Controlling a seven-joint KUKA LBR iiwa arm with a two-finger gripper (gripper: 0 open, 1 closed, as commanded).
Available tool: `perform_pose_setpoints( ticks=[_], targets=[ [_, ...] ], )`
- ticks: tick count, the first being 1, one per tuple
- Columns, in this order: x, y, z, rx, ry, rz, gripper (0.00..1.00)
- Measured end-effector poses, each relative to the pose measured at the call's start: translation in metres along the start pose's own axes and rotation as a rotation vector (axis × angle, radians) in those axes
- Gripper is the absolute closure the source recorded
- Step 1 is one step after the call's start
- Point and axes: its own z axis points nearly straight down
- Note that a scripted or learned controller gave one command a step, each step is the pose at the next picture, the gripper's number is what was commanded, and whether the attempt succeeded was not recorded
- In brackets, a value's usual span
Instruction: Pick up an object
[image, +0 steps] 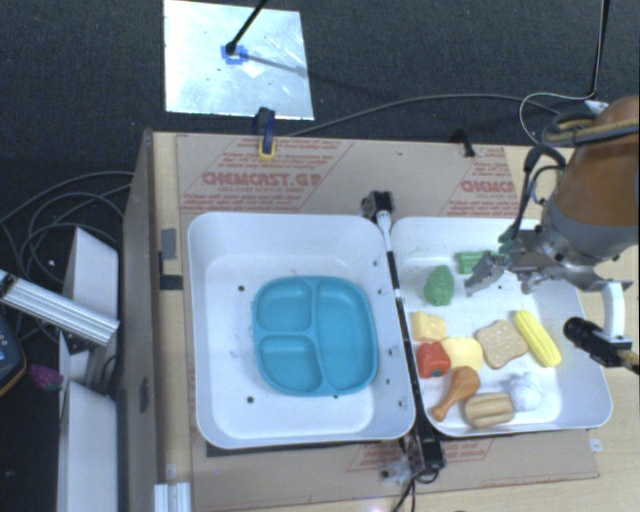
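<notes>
**Operator:** While the arm sits over the right bin, where is the gripper and what has it got?

**Observer:** You see the gripper low over the far part of the right bin, reaching in from your right. Its dark fingers are spread a little apart and nothing lies between them, so you have no object in hand. Just beyond the fingertips lies a small green piece, near but not gripped.

**Operator:** And the things I could pick?

**Observer:** All are in that right bin. You have a round green vegetable just to the left of the gripper, close to the divider. Nearer you sit a yellow cheese wedge, a red pepper and a pale yellow piece touching it. A slice of toast lies beside a corn cob. Along the near edge you find a drumstick, a bread roll and a small white lump.

**Operator:** The left bin?

**Observer:** You have a blue divided plate lying flat in the left bin, well apart from the gripper.
</notes>
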Motion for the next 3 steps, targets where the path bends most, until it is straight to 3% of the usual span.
perform_pose_setpoints(
  ticks=[1, 2, 3],
  targets=[
    [0.015, 0.033, 0.141, -0.001, -0.001, 0.000, 0.00],
    [0.008, 0.081, 0.127, -0.003, -0.001, -0.001, 0.00],
    [0.020, 0.083, 0.141, 0.000, 0.000, -0.002, 0.00]
  ],
)
